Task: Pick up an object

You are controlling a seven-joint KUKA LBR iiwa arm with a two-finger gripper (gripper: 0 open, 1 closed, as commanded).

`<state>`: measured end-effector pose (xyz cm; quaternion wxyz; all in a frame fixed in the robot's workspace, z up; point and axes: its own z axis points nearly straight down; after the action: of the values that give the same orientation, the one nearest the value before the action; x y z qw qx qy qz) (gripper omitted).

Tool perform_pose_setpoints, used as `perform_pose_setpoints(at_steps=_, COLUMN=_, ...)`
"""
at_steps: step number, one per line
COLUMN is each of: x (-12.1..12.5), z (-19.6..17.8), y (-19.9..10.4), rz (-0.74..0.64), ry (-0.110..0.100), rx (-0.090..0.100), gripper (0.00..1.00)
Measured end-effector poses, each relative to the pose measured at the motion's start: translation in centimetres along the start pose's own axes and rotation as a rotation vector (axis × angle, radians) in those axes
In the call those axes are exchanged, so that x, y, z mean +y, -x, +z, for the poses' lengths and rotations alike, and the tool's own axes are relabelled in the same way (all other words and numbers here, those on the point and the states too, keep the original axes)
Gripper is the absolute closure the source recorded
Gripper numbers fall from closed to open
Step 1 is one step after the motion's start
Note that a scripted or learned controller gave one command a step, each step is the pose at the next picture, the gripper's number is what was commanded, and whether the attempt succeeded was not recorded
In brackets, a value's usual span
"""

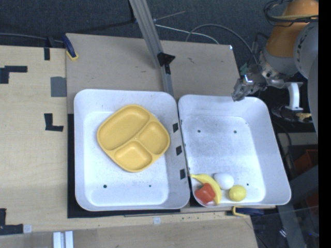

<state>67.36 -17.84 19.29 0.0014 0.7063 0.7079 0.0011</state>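
The small white egg (223,180) sits with other toy food in the right bin's (258,138) near corner, probably light, smooth and slippery, best pinched across its middle; gripper (239,94) state unclear.

Grey arm (310,45) with orange band, black cables, small dark gripper (239,93).

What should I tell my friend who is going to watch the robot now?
Gripper: above the far rim of the right bin, with nothing seen in it.
Things: banana, red piece, white egg and small yellow fruit bunched in the right bin's near corner. Yellow divided plate in the left bin.
Done: nothing picked up yet.
Left: reach down, grab one thing, lift it.
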Motion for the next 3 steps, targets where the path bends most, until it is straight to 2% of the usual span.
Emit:
perform_pose_setpoints(at_steps=1, x=-0.3, z=-4.6, y=-0.6, rz=0.000, ry=0.000, rx=0.000, gripper=1.00)
perform_pose_setpoints(at_steps=3, x=0.0, z=-5.4, y=-11.8, rz=-0.005, ry=-0.005, rx=0.002, gripper=1.00)
